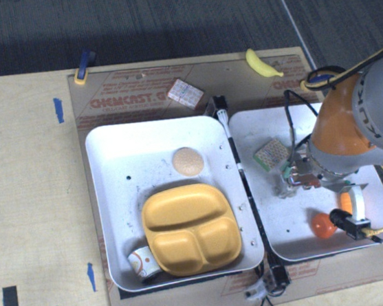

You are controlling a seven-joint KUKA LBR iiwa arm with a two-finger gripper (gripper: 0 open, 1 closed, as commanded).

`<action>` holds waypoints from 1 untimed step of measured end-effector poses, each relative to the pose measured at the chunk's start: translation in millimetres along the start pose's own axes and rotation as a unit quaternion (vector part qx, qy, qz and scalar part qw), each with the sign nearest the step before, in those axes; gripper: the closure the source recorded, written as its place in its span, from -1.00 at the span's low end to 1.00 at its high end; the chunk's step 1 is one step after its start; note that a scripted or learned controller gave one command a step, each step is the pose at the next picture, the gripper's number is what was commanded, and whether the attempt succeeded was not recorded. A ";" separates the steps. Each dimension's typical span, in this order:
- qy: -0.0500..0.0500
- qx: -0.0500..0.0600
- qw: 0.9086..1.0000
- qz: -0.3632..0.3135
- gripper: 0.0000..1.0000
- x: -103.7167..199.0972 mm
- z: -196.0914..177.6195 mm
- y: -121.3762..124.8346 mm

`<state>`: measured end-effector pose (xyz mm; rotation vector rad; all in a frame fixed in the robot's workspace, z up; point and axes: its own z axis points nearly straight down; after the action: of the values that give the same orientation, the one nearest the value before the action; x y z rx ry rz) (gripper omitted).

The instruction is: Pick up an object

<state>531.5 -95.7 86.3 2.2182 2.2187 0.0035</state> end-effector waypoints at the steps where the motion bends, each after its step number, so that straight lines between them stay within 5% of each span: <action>1: 0.001 0.001 1.000 0.000 -1.00 0.5 0.6 -0.4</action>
<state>531.1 -95.1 85.7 2.2189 2.2202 0.0034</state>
